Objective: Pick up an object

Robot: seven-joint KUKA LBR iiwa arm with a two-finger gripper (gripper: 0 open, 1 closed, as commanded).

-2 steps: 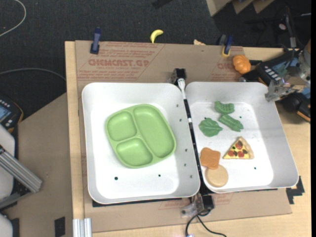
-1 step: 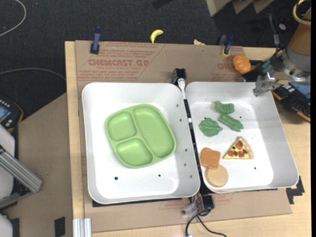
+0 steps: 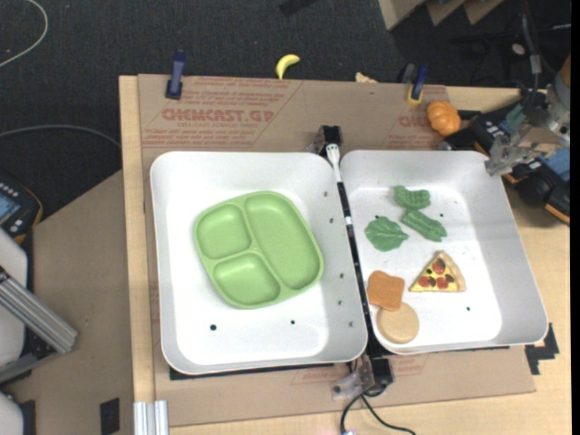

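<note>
Left bin: occupied by a green divided plate with three compartments, set slightly askew near the middle.
Right bin: toy food is gathered toward its left half.
Leaves: three green leaf pieces, one toward the far side, one just below it, one to the left.
Pizza slice: lies near the bin's middle, tip toward the far side.
Orange square piece: touching a tan round cookie at the near left corner.
Gripper: seen at the right bin's far right corner, over the rim; finger state cannot be told; nothing is seen held.
Bench: an orange fruit and a yellow banana lie beyond the bins.
</note>
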